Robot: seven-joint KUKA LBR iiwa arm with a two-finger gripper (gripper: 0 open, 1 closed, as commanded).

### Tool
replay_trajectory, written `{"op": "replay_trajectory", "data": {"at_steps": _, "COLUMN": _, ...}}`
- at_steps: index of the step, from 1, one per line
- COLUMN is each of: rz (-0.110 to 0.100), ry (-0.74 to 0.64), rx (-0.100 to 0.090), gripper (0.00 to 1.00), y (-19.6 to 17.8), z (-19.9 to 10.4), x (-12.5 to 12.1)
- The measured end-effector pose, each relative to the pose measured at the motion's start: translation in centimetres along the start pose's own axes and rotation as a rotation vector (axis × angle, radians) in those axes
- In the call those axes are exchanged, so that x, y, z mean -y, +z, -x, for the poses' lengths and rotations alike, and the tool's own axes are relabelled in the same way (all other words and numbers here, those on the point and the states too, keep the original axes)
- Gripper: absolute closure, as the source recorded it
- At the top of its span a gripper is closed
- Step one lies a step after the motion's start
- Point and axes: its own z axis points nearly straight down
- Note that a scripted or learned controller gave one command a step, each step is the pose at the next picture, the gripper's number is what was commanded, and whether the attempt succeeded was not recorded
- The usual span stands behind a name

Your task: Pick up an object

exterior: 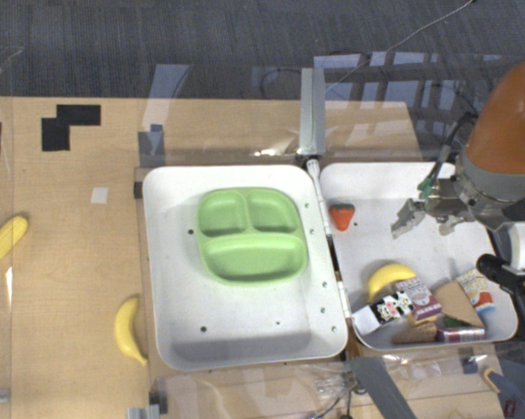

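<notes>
Two bins: sitting side by side, left bin [164, 339] and right bin [366, 182].
Bench, far left: corn cob [5, 241] and banana [129, 327] lying outside the bins.
Left bin: carrying a green divided plate [249, 233].
Right bin: holding a strawberry [342, 216] near the divider, a yellow fruit [390, 279], small boxes [414, 300] crowding the near edge.
Gripper [428, 214]: hovering above the right bin's bare middle, fingers spreading apart, nothing between them.
Progress: looking early; no object lifted, choosing, descending, closing and raising all remaining.
Unclear: box labels blurring; arm cropping at right edge.
</notes>
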Motion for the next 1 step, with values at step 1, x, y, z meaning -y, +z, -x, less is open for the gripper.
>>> {"op": "replay_trajectory", "data": {"at_steps": 1, "rz": 0.000, "ry": 0.041, "rx": 0.000, "gripper": 0.00, "y": 11.83, "z": -0.92, "x": 3.21}}
